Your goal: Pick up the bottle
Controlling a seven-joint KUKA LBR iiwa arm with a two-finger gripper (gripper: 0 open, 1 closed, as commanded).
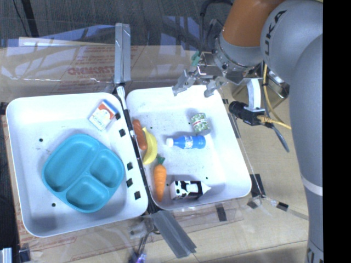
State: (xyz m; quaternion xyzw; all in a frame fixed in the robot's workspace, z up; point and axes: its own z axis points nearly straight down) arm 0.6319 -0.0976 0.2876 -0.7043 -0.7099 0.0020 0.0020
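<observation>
Carrot (159, 181) half-hidden beside bin wall, bottle (187, 142) flat, open gripper (195, 87) above

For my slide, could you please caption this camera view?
Gripper open above the right bin's far rim; the bottle lies untouched inside.

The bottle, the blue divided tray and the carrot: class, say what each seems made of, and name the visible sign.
Bottle: probably clear plastic, glossy, with a blue label and white cap. Blue divided tray: likely moulded plastic, smooth, one even colour, rounded compartments. Carrot: seems a plastic or rubber toy, uniformly orange with a green top.
</observation>
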